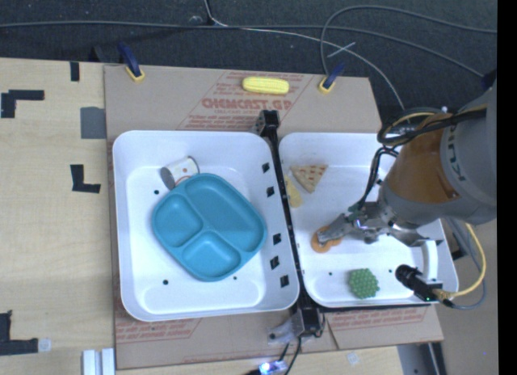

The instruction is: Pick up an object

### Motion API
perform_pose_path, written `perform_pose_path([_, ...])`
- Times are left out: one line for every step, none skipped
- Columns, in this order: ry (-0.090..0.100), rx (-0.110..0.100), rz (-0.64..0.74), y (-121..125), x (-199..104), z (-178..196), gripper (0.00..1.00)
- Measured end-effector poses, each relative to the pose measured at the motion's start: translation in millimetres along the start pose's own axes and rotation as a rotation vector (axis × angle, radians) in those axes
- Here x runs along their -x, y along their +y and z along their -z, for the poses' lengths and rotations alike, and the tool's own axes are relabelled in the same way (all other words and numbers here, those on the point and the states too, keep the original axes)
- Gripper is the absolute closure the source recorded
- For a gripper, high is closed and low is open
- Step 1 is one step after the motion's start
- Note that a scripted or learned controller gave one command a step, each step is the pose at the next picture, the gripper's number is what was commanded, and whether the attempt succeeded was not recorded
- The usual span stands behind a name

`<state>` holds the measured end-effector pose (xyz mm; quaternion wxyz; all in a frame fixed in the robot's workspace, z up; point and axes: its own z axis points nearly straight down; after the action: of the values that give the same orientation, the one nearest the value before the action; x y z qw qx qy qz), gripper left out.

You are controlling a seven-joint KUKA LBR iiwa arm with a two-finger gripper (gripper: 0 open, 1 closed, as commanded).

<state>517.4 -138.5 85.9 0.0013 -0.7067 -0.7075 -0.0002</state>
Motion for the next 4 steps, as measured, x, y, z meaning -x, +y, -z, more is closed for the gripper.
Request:
perform_pose_path([0.002,0.005,0.003,2,-2,13,1.0])
perform_pose_path([-0.004,0.006,0.0,11,1,72,1.0])
perform_pose_path([-0.003,0.005,0.0,2,3,120,1.0])
perform_pose_path([-0.003,0.003,0.0,3,3,143,1.0])
